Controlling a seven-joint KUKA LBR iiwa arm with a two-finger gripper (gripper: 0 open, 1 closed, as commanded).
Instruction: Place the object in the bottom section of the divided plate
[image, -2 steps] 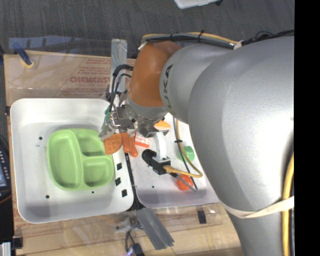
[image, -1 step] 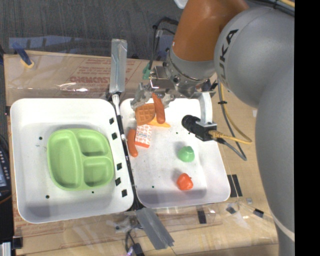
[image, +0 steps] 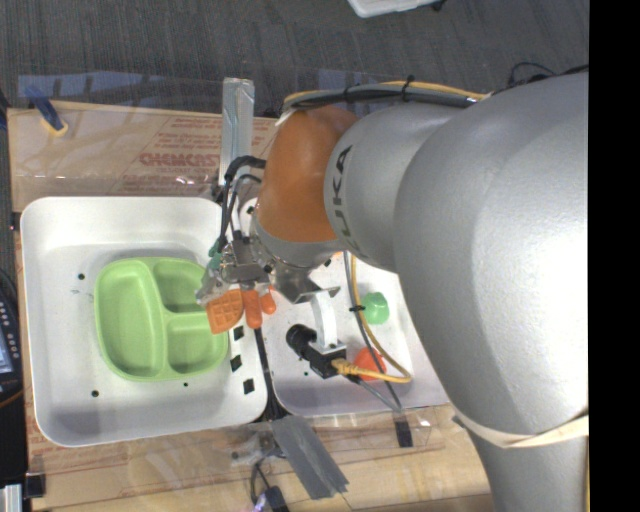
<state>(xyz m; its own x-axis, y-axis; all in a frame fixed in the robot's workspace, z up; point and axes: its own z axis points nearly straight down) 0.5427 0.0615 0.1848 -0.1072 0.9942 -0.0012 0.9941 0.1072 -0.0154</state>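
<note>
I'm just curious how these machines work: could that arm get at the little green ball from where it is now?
Probably yes. The green ball lies uncovered in the right bin, close beside the gripper, though a waffle-like orange piece sits at its tip.

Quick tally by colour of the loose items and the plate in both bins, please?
Green: 2, the divided plate in the left bin and a small green piece in the right bin.
Orange: 3, a waffle-like piece and a carrot-like piece at the gripper, plus one in the right bin.
Total: 5
</note>
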